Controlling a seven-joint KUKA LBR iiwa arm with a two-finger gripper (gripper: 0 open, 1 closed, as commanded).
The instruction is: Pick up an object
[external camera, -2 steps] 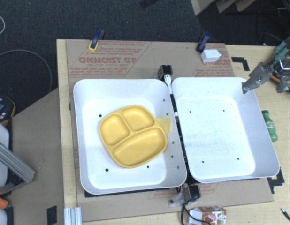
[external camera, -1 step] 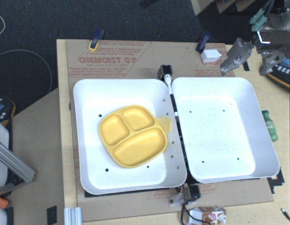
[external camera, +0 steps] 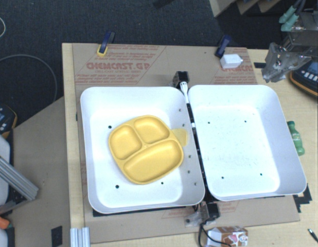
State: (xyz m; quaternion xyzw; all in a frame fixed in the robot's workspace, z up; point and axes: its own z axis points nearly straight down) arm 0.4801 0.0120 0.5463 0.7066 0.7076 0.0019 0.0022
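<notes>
The claw (external camera: 282, 66) hovers beyond the right bin's (external camera: 272, 184) far corner; whether it is apart or together, I cannot tell. A yellow divided tray (external camera: 146, 149) lies in the left bin (external camera: 94, 189), well apart from the claw.

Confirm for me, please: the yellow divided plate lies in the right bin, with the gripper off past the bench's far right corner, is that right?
Not quite. The camera view shows the plate in the left bin, not the right bin. The rest holds: the gripper is off past the bench's far right corner, away from both bins.
</notes>
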